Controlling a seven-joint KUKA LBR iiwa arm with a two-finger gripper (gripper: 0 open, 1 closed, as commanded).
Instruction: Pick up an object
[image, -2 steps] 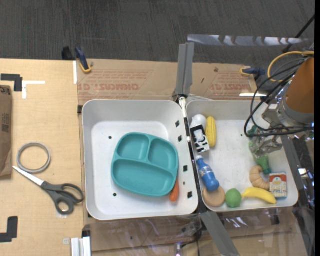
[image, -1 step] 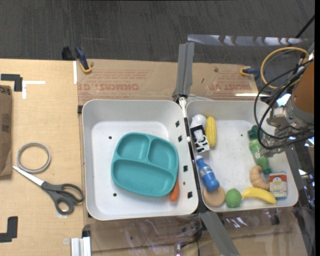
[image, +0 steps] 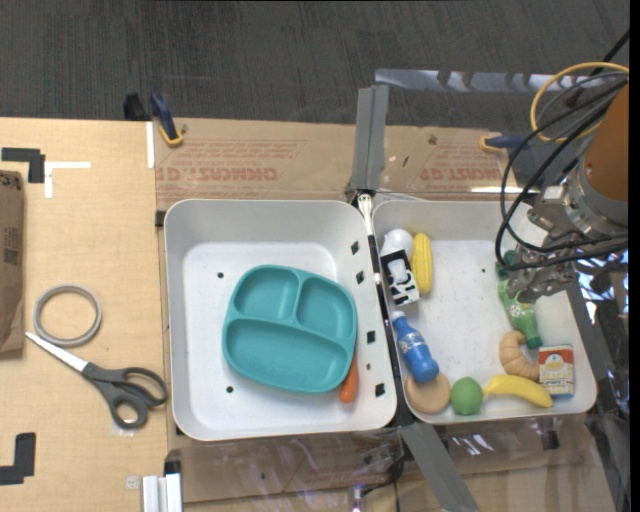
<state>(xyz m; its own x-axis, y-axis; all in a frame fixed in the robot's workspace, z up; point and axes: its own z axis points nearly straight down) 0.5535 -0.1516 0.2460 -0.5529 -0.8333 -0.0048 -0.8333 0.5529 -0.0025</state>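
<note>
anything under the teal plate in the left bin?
An orange carrot-like piece pokes out from beneath the teal divided plate at its lower right edge, on the left bin floor. Its other end is covered by the plate, as is anything else lying beneath.

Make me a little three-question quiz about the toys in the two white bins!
1. True or false: the teal tray lies in the left bin.
2. Which lies nearest the green ball? A) corn cob B) banana C) scissors
3. Fill in: the end effector hangs over the ____ bin.

Key: 1 true; 2 B; 3 right.
</note>
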